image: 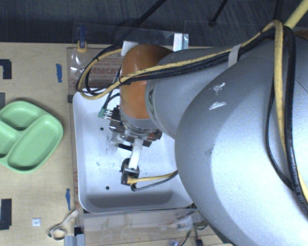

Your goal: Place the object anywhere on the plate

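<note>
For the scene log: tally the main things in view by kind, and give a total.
Green three-compartment plastic plate: 1
Shallow white plastic bin: 1
Grey robot arm with an orange band: 1
Total: 3

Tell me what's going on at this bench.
The grey robot arm with an orange band reaches in from the right and hangs its gripper low inside the shallow white bin. The green three-compartment plastic plate lies on the wooden bench to the left of that bin, apart from the arm. I cannot tell whether the gripper holds anything.
</note>
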Available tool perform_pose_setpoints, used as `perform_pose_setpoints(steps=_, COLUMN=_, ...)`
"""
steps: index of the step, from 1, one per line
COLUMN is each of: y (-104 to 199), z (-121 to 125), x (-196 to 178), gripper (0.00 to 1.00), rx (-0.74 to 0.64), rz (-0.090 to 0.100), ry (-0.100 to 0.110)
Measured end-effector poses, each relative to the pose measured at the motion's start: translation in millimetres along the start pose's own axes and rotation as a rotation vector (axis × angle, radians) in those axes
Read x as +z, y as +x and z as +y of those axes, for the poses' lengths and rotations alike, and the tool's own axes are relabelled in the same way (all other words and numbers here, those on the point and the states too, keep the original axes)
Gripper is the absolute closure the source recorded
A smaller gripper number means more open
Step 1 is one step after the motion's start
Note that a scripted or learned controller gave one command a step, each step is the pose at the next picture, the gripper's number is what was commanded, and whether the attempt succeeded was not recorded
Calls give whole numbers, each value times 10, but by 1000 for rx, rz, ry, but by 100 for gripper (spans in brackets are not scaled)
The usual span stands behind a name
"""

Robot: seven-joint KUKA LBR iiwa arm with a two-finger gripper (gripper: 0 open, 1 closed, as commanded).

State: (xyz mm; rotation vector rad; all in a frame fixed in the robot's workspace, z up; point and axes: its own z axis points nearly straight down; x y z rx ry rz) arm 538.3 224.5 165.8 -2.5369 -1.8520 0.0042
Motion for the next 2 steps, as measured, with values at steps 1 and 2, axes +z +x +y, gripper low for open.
perform_pose_setpoints(steps=1, y=262, z=721, x=-96, gripper=100, rx=248, rz=0, ry=0)
perform_pose_setpoints(steps=2, y=-35, z=177, x=647, gripper=100, rx=73, rz=5, ry=-2)
